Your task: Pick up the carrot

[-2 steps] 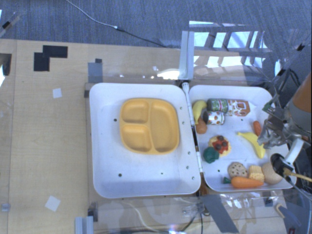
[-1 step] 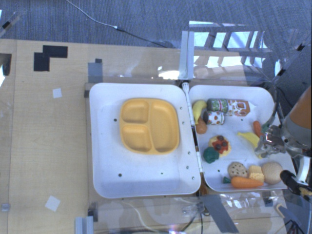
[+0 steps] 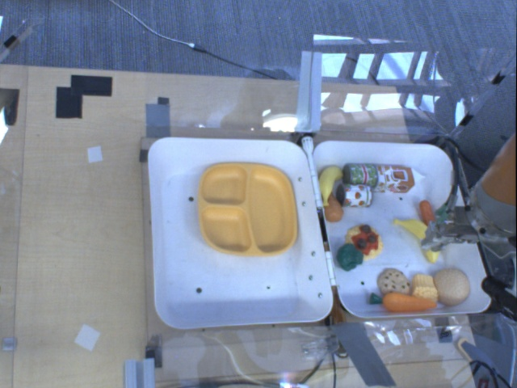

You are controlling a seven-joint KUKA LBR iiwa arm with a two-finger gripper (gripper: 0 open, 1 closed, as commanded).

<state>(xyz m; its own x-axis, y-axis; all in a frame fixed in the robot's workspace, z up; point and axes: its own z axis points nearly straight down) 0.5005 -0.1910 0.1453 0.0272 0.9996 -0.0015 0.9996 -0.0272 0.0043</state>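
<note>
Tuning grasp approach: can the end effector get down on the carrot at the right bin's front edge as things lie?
Probably yes: the carrot lies exposed on top, though corn and a cookie crowd its far side.

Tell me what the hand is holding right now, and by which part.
It cannot be told. The hand sits low over the right bin, beside a yellow wedge. The carrot lies apart from it, near the bin's front edge, untouched.

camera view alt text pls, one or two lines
A carrot lies at the near edge of the right bin among toy foods, with the gripper over that bin's right side. The left bin holds a yellow divided plate.
</note>
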